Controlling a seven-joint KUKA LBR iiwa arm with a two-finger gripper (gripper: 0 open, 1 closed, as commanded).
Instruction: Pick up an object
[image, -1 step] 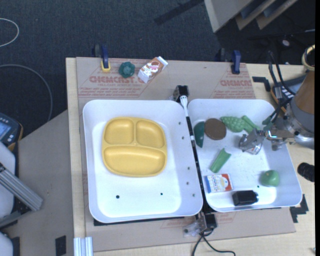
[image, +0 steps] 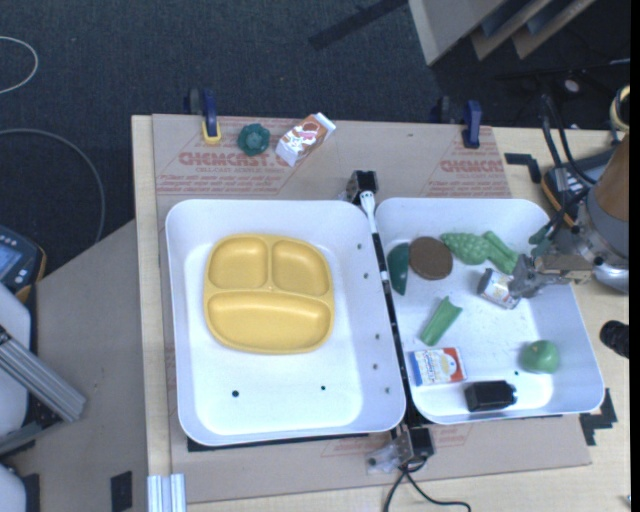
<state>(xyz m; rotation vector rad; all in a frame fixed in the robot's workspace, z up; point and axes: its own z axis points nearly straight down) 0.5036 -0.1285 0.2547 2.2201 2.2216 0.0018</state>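
Grey arm (image: 610, 215) reaches low over right bin (image: 570, 330).

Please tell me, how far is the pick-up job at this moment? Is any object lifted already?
Done: the grey arm has reached into the right white bin, and its gripper sits low over a small silver-grey object.
In hand: I cannot tell whether anything is gripped; the view is too unclear there.
Left: a clear lift. The green round piece, black rectangular block and brown disc lie in the bin.

You're looking at dark blue carpet (image: 150, 60) surrounding a cardboard-covered tabletop (image: 400, 160), with white cable (image: 95, 175) looping across the floor.
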